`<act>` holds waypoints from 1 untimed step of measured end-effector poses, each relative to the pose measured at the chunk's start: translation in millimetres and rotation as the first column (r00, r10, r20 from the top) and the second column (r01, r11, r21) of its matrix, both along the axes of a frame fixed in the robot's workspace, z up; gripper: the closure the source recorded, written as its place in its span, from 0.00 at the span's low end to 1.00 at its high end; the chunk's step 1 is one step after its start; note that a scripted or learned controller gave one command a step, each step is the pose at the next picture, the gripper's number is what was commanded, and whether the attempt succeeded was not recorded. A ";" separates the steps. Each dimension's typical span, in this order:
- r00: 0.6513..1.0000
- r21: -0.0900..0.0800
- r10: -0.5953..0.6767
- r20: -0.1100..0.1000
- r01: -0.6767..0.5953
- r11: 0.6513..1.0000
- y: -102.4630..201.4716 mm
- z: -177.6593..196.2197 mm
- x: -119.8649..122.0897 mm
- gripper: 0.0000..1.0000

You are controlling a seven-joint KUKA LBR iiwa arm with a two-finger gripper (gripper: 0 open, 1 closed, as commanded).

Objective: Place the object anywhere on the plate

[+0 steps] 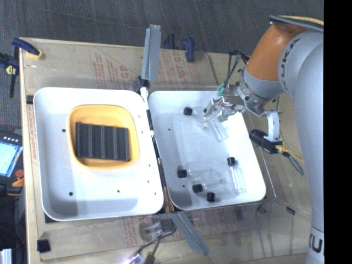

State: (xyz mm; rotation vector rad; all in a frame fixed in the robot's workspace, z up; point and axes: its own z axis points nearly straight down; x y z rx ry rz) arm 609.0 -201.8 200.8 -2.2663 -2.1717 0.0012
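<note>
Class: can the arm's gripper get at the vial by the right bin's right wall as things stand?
Probably yes. The gripper hovers over the same bin, and the vial lies in the open with nothing on top; the near wall may crowd the jaws.

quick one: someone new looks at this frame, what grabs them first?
Probably the yellow plate with its dark ridged insert, sitting in the left bin. Next, the grey arm with its orange band, reaching in from the right, its hand over the right bin, where small clear vials with black caps lie scattered.
</note>
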 end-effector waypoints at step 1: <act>0.997 -0.001 0.079 0.001 -0.079 0.997 59.8 13.4 9.9 1.00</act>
